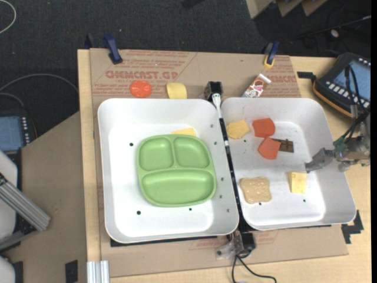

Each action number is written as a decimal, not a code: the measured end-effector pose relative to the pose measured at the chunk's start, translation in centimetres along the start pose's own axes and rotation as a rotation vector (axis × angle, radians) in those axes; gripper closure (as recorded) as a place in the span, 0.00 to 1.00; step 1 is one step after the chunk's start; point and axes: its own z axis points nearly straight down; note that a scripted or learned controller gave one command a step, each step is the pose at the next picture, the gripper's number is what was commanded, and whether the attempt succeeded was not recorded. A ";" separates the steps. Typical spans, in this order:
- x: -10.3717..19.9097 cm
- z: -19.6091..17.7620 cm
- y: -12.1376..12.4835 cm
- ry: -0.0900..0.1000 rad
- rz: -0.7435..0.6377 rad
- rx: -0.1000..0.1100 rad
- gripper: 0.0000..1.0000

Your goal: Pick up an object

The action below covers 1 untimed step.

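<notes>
Over the right-hand edge of the right bin (283, 220) the gripper (321, 159) hangs low with nothing visibly in it, and I cannot tell whether it is open or closed. Nothing is lifted yet, so the pick seems barely begun. Just below and left of the gripper lies a yellow cheese block (298, 182); further left sit a red piece (268, 149) touching a brown bit (287, 146), and a tan cracker (255, 189). Choosing, closing and lifting are all left to do
</notes>
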 end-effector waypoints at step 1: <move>7.0 6.8 2.9 0.005 -0.007 0.005 0.00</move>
